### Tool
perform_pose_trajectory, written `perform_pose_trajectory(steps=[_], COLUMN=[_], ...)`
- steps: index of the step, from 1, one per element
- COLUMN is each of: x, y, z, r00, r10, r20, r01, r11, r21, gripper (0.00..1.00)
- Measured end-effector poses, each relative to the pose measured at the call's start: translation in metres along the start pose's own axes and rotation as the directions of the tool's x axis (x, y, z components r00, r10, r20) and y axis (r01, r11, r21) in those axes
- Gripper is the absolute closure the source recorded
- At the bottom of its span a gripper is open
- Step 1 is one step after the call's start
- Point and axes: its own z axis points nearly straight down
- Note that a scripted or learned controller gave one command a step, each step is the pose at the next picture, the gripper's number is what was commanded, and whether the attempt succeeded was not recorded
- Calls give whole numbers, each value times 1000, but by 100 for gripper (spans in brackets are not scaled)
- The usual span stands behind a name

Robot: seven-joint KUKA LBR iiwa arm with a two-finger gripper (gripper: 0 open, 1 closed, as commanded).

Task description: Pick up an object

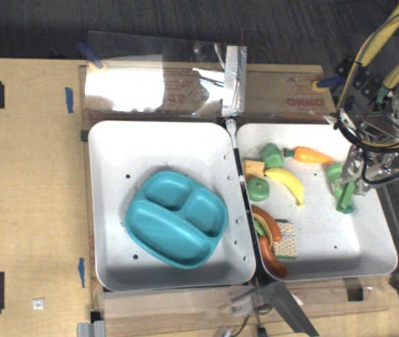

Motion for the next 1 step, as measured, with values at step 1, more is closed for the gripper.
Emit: perform_pose_trajectory(steps=[1], x=[-44], y=[-18], z=[49], r00=[990], r10=[-139], r20=[1], r01=[139], r11=[990], r21=[-9], gripper=[100])
